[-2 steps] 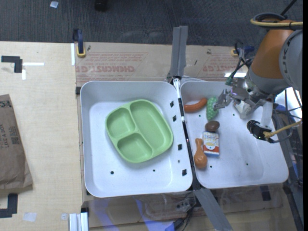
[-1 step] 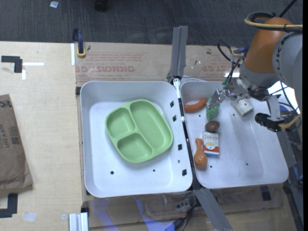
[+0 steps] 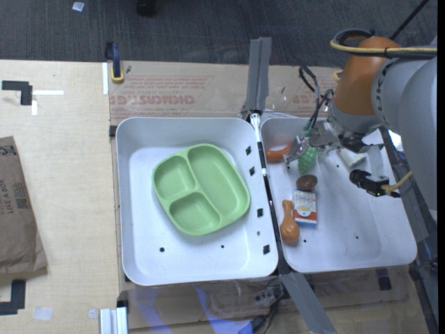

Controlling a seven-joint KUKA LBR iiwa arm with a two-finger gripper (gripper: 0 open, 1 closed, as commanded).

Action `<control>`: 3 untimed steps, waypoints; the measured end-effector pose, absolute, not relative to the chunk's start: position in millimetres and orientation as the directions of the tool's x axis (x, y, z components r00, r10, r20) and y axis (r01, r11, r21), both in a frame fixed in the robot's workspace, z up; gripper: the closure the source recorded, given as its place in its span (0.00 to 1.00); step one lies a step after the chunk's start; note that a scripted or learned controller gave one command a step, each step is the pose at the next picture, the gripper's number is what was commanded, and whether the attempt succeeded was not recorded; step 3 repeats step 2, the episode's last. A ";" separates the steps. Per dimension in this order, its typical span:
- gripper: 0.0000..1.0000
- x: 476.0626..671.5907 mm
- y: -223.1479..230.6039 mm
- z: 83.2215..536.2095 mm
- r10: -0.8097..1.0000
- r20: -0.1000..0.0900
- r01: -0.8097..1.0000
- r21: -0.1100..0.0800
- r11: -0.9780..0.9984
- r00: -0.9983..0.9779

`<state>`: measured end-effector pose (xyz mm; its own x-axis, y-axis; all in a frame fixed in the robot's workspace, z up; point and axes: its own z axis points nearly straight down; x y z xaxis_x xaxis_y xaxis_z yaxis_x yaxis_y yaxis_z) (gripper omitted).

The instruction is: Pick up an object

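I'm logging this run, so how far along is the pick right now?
Done: the arm has reached into the right bin. In hand: the gripper sits low over the green object, no grasp visible. Left: lifting anything; the small carton and brown pear-shaped toy lie on the bin floor.

Setting: robotics lab, bench setup. Evidence: grey industrial arm with orange band (image 3: pixel 361 75) enters at 3 o'clock, cables looped over it. Two shallow white bins (image 3: pixel 132 186) sit side by side on a plywood bench (image 3: pixel 62 117) over taped-down cardboard (image 3: pixel 174 92). Black tape marks (image 3: pixel 17 89) at 9 o'clock. Dark carpet floor (image 3: pixel 208 12) at 12 o'clock.
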<state>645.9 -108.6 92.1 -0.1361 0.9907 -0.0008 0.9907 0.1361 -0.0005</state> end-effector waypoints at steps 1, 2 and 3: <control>1.00 646.3 -109.5 101.9 0.991 -0.002 0.991 0.000 0.136 -0.136; 1.00 659.2 -50.8 192.3 0.999 -0.001 0.999 0.000 0.054 -0.054; 1.00 659.2 -50.8 192.3 0.999 -0.001 0.999 0.000 0.054 -0.054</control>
